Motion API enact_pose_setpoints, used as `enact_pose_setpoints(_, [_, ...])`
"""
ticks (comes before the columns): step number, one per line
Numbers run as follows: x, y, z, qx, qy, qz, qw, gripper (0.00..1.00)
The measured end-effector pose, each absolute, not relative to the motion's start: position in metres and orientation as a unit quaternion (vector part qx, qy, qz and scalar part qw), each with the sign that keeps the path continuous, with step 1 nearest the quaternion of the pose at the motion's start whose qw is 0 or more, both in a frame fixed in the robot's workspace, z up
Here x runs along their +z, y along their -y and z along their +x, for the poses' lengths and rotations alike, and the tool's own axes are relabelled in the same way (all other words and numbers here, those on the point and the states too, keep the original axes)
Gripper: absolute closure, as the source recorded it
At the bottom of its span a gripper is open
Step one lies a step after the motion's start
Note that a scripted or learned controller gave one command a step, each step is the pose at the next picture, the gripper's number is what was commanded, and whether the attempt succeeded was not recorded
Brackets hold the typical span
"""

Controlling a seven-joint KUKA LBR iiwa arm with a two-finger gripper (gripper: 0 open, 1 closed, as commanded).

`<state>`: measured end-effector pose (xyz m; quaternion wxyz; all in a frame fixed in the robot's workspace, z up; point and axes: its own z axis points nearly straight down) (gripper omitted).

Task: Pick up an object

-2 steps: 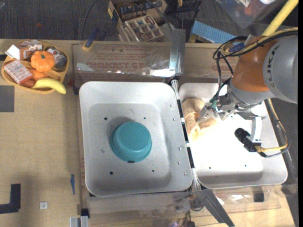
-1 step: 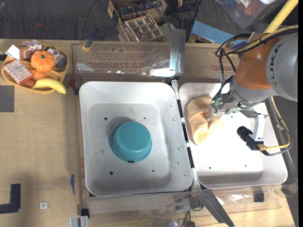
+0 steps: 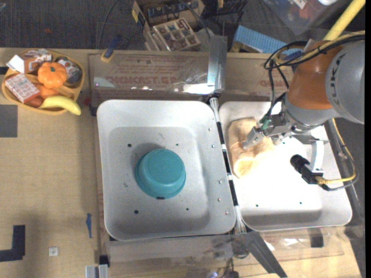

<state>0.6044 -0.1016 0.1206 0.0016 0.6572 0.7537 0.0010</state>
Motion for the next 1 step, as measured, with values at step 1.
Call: enact_pose_setpoints(1, [0.0917,0.0979,0.6351,0.0032,-0.811,0.585,0.005,0.00])
